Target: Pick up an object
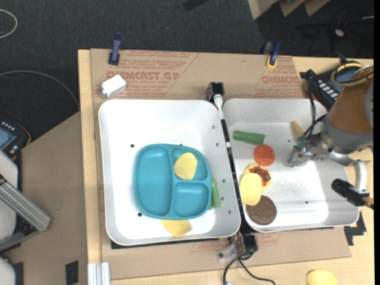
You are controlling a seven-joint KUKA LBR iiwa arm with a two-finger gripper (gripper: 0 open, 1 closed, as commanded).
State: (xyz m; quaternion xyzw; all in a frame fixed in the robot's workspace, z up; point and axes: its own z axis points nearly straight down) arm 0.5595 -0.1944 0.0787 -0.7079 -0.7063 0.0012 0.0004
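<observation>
Dark carpet floor (148, 16) surrounds a cardboard-topped bench (178, 76) — clamps (115, 48) at its far edge.

Smooth shiny plastic on the blue tray (155, 183) and white bins (119, 159); flat brown cardboard over the worktop (178, 70).

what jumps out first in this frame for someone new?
The turquoise divided tray in the left bin, with a yellow piece in its upper right compartment. Then the cluster of toy food in the right bin: a green piece, an orange-red round one and a brown disc. The end effector hangs just right of them.
</observation>
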